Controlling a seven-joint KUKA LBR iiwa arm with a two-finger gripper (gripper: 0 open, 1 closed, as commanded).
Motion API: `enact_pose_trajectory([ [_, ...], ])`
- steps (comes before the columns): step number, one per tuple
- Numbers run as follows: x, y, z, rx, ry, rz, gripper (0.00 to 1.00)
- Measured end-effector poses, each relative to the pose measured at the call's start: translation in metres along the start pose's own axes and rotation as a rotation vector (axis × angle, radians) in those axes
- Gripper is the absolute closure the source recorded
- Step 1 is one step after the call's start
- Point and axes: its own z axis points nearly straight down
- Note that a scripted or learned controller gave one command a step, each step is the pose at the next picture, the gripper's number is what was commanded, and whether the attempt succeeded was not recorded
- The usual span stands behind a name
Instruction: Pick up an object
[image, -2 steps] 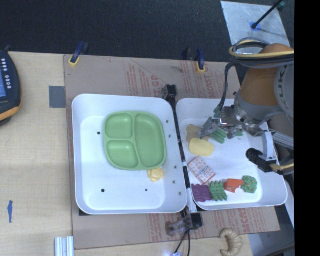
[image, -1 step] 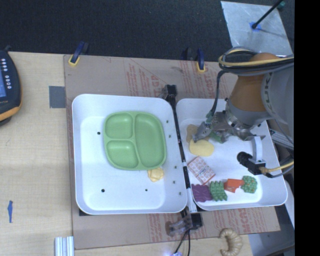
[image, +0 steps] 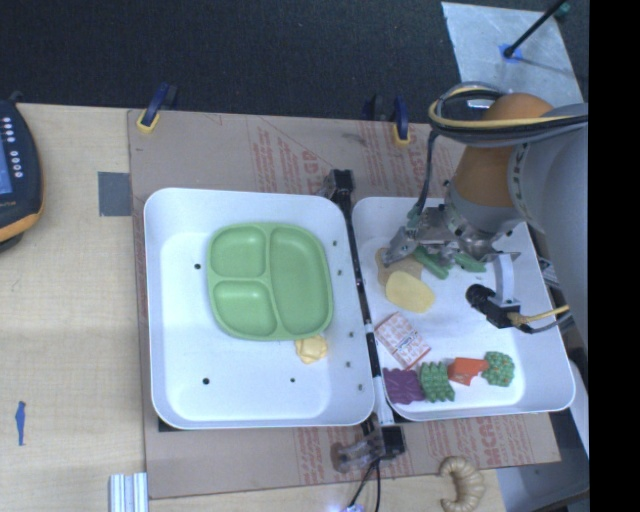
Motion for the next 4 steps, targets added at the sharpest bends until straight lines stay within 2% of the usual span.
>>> enact_pose_trajectory([
  [1,-0.006,0.029,-0.001,0.002,0.001,0.001,0.00],
  [2,0.009,0.016,0.000,0.000,-0.001,0.000,0.00],
  [3,0.010,-0.005,0.000,-0.002,-0.001,0.002,0.00],
  [4,-0.030,0.028,-0.043,0.004,0.002,0.005,0.00],
])
